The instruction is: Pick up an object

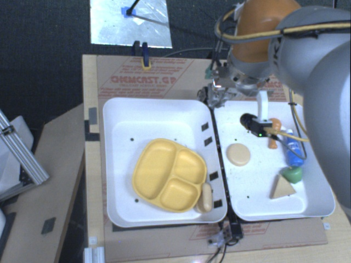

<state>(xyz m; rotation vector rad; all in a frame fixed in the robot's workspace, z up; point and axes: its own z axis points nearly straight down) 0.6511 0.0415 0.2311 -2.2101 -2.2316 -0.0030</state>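
My gripper (215,98) hangs over the far end of the divider between the two bins, with the grey arm and its orange band above it. In the right bin (315,204) lie a round beige disc (238,154), a blue bottle-like item (292,151), a small orange piece (273,135), a green piece (293,173) and a tan wedge (283,188). The left bin (118,147) holds a yellow compartment tray (167,174) and a small beige roll (205,196) at the tray's near right corner. I see nothing held in the gripper.
The bins sit on a cardboard sheet (159,75) with red print. A blue and yellow clamp (143,53) stands at its far edge. A shiny metal plate (130,14) lies behind. An aluminium rail (19,149) slants in at the left.
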